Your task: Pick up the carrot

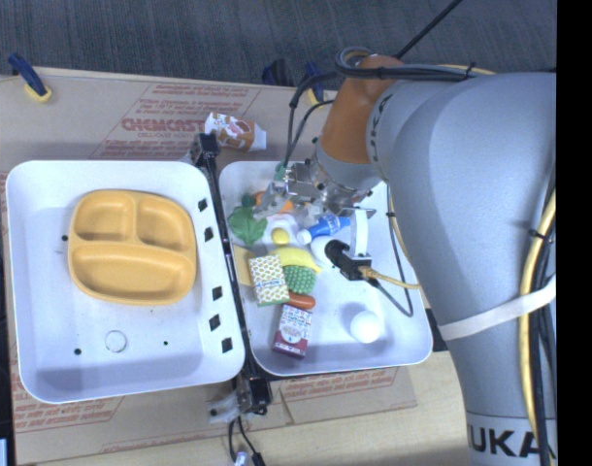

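Camera view: two bins (44, 187), one tray (131, 246), possibly one carrot (277, 198).

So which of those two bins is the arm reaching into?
The right-hand bin, crowded with toy food. The arm's wrist hangs over its far end; the left bin holds a yellow divided tray.

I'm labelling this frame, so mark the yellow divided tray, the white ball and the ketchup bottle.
yellow divided tray (131, 246): camera view, on its middle ridge.
white ball (366, 326): camera view, on its top.
ketchup bottle (292, 330): camera view, on its label.
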Controlling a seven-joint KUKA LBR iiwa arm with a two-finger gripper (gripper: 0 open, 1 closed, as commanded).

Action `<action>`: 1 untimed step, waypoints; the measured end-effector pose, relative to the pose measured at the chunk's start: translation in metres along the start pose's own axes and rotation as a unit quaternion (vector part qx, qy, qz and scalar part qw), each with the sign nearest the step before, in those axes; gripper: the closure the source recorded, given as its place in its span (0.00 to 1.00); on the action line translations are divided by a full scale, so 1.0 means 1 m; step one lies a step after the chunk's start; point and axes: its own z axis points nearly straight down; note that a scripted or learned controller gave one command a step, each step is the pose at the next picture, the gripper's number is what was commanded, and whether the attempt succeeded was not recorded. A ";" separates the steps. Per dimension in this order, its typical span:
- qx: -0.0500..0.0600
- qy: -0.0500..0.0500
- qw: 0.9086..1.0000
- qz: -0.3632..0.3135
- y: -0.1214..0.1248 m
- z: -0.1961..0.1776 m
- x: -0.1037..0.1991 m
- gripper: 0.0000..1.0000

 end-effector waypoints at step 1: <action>0.001 0.000 1.000 -0.003 0.000 -0.011 0.001 1.00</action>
